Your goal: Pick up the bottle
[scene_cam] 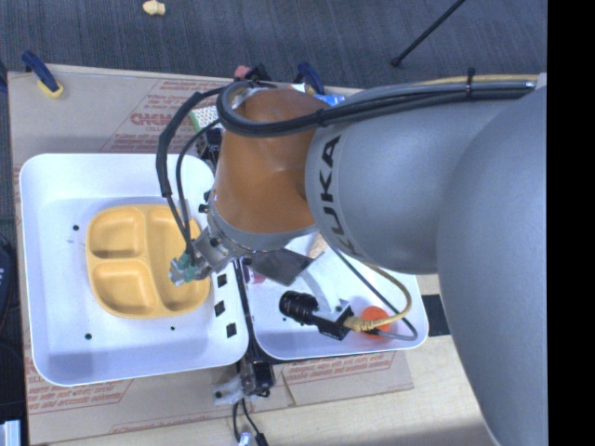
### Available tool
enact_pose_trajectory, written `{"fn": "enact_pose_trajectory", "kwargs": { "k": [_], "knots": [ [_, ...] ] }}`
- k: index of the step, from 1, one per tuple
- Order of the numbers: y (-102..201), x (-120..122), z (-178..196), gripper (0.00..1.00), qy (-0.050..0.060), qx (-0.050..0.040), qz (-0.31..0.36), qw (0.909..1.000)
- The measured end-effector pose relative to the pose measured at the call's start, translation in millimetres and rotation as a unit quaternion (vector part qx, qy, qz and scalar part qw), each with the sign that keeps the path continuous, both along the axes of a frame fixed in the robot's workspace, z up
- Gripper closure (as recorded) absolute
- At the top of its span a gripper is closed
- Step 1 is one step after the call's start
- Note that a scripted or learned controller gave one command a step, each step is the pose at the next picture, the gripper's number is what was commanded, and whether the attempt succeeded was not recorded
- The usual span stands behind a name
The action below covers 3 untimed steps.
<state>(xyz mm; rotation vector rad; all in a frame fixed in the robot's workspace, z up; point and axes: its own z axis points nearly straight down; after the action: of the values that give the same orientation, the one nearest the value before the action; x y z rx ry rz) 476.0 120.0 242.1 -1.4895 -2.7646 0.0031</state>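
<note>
Two white bins sit side by side on the bench over a sheet of cardboard point(139, 124) with red print. The left bin point(51, 342) is in full view. Of the right bin point(307, 344), just the strip along its near edge is clear, and the arm point(372, 175) covers the rest.

One yellow tray point(121, 254) lies in the left bin, split into three compartments. The hand point(186, 269) is over the tray's right edge, close to the wall between the bins. It is small and cluttered, and I cannot tell whether it is spread or pressed together.

In the right bin, one orange thing point(374, 317) lies by the near right corner, partly covered. One dark grey flat piece point(279, 266) pokes out from beneath the wrist.

I cannot make out the bottle with any certainty, since most of the right bin is hidden.

Two blue clamps grip the bench's far edge, one point(42, 72) at the left corner and one point(307, 72) partly behind the arm. One small yellow scrap point(153, 7) lies on the floor beyond.
</note>
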Motion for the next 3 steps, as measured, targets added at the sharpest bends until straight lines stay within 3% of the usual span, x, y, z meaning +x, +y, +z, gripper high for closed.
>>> {"fn": "enact_pose_trajectory", "kwargs": {
  "k": [1,2,3],
  "knots": [
    [-29.8,0.3,-3.7,1.00,0.001,0.0004,0.116,0.9933],
    [-56.0,1.1,30.1,1.00,-0.002,0.0003,0.239,0.9709],
    [-19.9,4.0,-67.5,1.00,0.001,0.0011,0.337,0.9414]
  ]
}}
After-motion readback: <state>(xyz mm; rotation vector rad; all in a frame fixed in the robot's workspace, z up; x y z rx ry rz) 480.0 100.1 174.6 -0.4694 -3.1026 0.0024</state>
